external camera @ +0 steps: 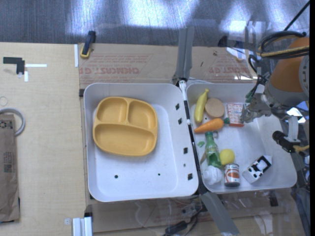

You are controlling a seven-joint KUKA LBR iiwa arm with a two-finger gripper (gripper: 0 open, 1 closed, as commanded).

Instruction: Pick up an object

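Now the gripper (247,116) is hanging low over the right bin (275,178), at the frame's right side, just beside a small pink packet (235,113). It is reaching, not holding. Next it is needing to descend squarely and close.

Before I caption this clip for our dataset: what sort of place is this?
Most likely a robotics lab bench set up for pick-and-place trials. Two shallow white bins sit side by side; the right bin holds toy food like a banana and carrot, the left bin a yellow divided plate, with the gripper reaching in.
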